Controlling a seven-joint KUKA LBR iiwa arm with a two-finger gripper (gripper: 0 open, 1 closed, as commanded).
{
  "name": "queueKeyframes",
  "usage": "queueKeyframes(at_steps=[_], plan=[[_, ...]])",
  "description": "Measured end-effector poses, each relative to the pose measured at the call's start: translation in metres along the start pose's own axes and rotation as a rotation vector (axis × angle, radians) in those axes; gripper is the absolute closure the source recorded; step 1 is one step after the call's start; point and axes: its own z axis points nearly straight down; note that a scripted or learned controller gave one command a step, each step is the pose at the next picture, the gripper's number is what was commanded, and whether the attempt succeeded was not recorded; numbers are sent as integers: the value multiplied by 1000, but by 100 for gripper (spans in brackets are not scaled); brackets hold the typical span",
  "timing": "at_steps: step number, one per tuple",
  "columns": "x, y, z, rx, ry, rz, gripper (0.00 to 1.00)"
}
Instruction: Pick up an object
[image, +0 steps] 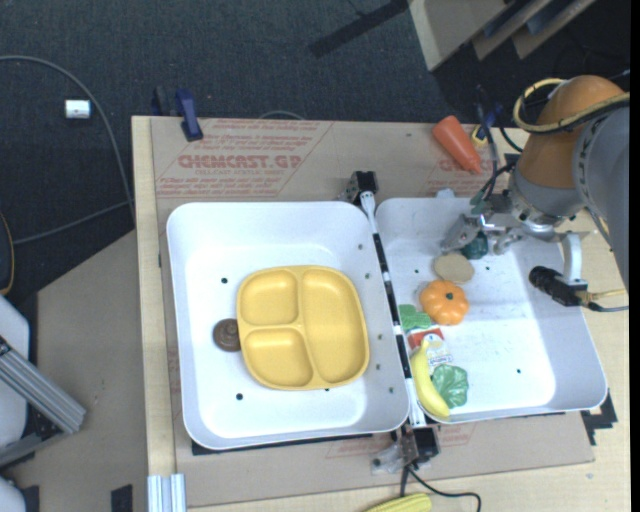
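Observation:
My gripper (474, 238) hangs low over the far part of the right bin (540, 345), just above and to the right of a tan, flat round piece (454, 267). Whether anything sits between its fingers is hidden. An orange pumpkin-like toy (444, 302) lies just in front of the tan piece. Nearer the front left of this bin are a banana (429, 385), a green leafy toy (452, 382) and a small red and green item (414, 318).
The left bin (200, 260) holds a yellow divided plate (300, 327) with a brown round thing (227, 334) peeking from under its left edge. An orange carrot-like object (457, 143) lies on the cardboard behind the right bin. A blue clamp (187, 115) sits at the far left.

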Motion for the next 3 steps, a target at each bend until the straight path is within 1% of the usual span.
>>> queueKeyframes(at_steps=[1,2,3], plan=[[0,1,-10,-2,0,0,100],[43,7,1,23,-2,2,100],[111,-30,-101,0,2,-2,100]])
